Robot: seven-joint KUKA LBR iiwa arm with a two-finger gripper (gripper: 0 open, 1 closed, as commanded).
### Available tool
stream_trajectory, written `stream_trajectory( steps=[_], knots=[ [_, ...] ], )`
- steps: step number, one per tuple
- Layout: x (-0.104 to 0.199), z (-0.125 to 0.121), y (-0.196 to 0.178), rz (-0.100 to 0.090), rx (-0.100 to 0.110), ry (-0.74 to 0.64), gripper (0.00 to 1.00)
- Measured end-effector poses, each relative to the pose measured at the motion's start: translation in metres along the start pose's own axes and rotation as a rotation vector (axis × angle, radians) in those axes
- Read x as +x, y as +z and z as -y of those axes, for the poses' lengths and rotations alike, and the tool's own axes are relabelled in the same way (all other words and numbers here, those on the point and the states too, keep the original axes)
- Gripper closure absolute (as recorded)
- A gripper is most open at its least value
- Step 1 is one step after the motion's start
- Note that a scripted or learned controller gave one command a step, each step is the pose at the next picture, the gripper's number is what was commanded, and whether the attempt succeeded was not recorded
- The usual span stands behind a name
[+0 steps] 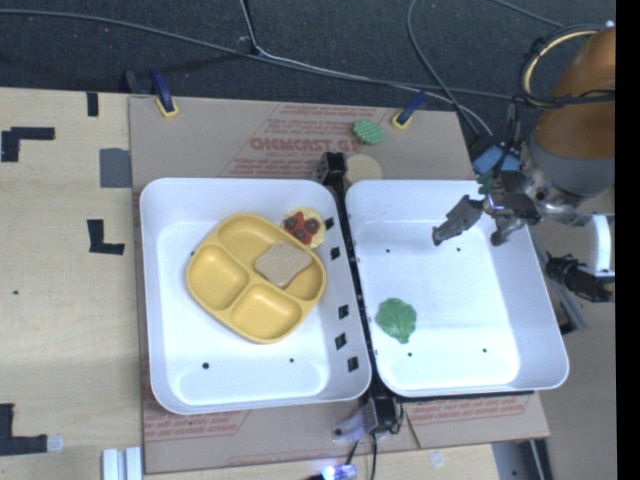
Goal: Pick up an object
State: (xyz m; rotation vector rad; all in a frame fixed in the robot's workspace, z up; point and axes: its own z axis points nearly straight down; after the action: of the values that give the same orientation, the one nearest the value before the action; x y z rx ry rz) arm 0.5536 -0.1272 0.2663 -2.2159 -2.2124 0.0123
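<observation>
A green leafy piece lies on the floor of the right bin, near its left wall. My gripper hangs over the upper part of that bin, up and to the right of the green piece, with its two dark fingers spread apart and nothing between them. In the left bin a yellow divided plate holds a tan slice of bread. A small red and dark berry cluster sits at the plate's upper right edge.
A green dotted disc and a pale round disc lie on the cardboard behind the bins. Black clips join the bins along the middle seam. Cables run across the dark surface at the back.
</observation>
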Motion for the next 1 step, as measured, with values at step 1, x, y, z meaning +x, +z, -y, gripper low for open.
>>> stream_trajectory(
  steps=[1],
  knots=[
    [0.0003, -0.0020, -0.0063, 0.002, -0.011, -0.003, 0.00]
  ],
)
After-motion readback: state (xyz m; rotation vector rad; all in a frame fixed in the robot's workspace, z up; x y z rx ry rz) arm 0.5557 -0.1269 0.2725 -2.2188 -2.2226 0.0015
